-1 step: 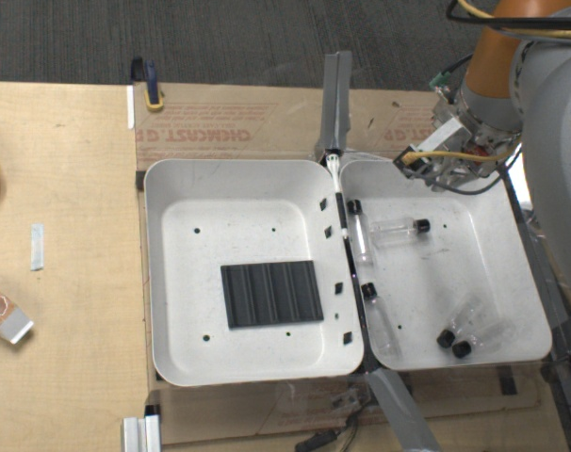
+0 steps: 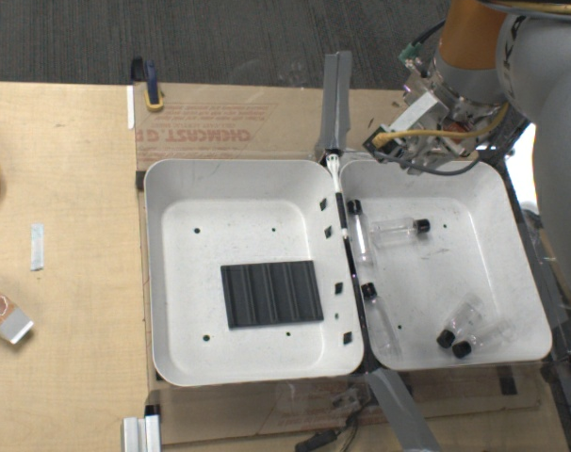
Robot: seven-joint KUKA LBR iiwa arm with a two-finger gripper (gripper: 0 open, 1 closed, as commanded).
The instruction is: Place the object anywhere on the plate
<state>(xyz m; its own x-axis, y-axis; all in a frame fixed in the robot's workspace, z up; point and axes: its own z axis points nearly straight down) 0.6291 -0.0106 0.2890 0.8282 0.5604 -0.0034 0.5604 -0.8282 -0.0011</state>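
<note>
1. So the objects to pick from look like small clear vials with black caps, all in the right bin (image 2: pixel 512 252). One clear vial (image 2: pixel 399 229) lies flat near the middle of that bin, long axis running roughly left-right in the camera view, black cap at its right end. Two more, a vial pair (image 2: pixel 464 332), sit bunched together near the bin's lower right corner, caps pointing lower left. A couple of thin clear tubes with dark ends lie along the bin's left wall, hard to make out.

2. The plate, I'd guess, is the dark ribbed plate (image 2: pixel 271 293) lying flat in the middle of the left bin (image 2: pixel 172 252), nothing on it yet.

3. The end effector (image 2: pixel 422 139) hangs over the top edge of the right bin, up by the far rim, wrapped in cables. Can't tell whether it's spread or pressed together, and nothing is visibly held.

4. The key relation: the lone vial sits just below the end effector in the view, toward the camera and a bit left, much nearer than the pair in the corner. My read is it's the easy target, gripped across its short side.

5. After that, the carry goes left over the divider between the bins on the tabletop (image 2: pixel 59 177).
</note>
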